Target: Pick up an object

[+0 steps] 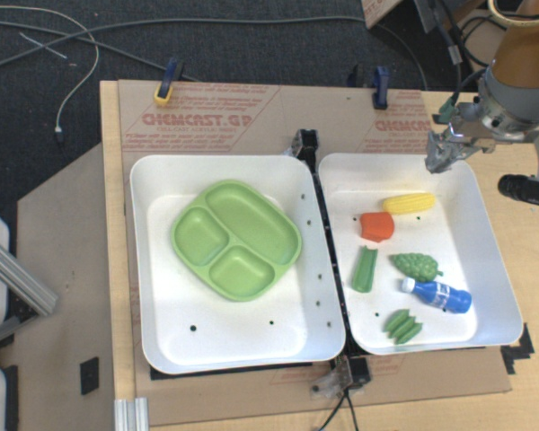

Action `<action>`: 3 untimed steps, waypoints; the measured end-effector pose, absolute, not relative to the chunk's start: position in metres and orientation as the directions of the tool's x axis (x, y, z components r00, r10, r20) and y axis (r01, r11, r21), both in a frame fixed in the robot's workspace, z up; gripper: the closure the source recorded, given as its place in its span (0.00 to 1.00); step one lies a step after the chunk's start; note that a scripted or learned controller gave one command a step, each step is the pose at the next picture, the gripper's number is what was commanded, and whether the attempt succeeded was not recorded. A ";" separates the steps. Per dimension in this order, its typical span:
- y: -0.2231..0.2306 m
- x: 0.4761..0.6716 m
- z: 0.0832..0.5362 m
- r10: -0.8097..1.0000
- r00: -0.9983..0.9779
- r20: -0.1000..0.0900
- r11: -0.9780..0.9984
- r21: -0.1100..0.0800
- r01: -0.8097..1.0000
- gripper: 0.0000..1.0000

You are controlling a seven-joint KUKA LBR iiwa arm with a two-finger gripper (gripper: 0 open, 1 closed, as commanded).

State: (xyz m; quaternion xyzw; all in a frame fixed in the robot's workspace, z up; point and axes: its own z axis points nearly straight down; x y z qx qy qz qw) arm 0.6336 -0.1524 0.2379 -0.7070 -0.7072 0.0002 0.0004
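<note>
Claw (438, 157) hovers at bin's far rim — corn cob (408, 204) just below-left.

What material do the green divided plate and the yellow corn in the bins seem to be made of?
The green divided plate looks like moulded plastic with a matte to satin finish: one even colour, soft rounded compartment edges, faint sheen. The yellow corn seems to be toy plastic, possibly hollow or rubbery; its colour is uniform and smooth, and the kernel texture is too small to tell.

Corn (408, 204), tomato (376, 226), cucumber (364, 269), perhaps lettuce (416, 265), lie in right bin (490, 241).
</note>
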 end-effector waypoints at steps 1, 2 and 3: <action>-0.153 0.637 0.195 1.000 0.000 0.002 0.000 -0.006 1.000 0.00; -0.145 0.643 0.142 1.000 -0.001 0.002 0.001 -0.005 1.000 0.00; -0.145 0.647 0.112 1.000 -0.001 -0.002 0.001 0.012 1.000 0.00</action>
